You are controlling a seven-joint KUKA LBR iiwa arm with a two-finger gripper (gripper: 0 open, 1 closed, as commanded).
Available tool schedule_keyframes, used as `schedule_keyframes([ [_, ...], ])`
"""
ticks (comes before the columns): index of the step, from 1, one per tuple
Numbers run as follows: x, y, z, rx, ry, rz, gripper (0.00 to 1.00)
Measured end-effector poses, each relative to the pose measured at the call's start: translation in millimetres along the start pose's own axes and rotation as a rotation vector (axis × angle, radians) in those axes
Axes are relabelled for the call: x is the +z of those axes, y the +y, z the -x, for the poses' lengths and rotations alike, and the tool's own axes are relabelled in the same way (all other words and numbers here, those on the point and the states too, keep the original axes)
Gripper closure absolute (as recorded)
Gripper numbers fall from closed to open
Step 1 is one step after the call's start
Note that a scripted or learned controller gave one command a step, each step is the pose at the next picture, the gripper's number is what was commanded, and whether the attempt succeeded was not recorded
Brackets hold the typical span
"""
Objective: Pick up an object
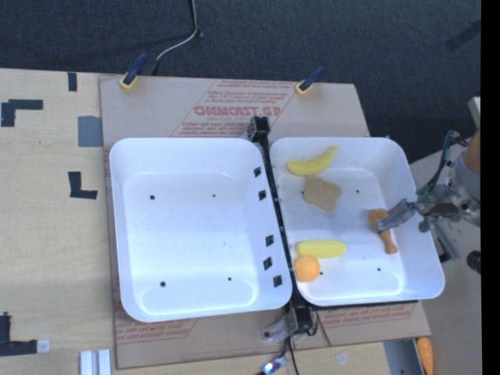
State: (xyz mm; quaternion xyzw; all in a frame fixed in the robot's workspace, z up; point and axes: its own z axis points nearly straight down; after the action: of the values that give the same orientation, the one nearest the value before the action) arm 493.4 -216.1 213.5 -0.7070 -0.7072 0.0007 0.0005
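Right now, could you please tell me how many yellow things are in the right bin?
2: a banana at the bin's far edge, another yellow piece near the front beside the orange ball.

Robotics lab, my post. Two white bins point(187, 151) on clamped cardboard point(226, 108), black tape marks point(78, 186) on the bench, dark carpet point(312, 14), trailing cable point(187, 22).

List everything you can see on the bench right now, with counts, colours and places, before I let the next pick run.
bins: 2, white, side by side on the board
banana: 1, yellow, right bin, far end
block: 1, tan, right bin, just below the banana
yellow piece: 1, yellow, right bin, near the divider
ball: 1, orange, right bin, near corner by the divider
orange piece: 1, orange, right bin, right side, at the gripper tip
clamps: 2, blue and yellow, board's far edge
board: 1, brown, under the bins
gripper: 1, grey, reaching over the right bin's right edge
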Motion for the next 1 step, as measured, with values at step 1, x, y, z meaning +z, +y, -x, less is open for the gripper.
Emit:
schedule_keyframes([
  [1,100.0,36.3,6.8,-0.002,0.000,-0.002,0.00],
])
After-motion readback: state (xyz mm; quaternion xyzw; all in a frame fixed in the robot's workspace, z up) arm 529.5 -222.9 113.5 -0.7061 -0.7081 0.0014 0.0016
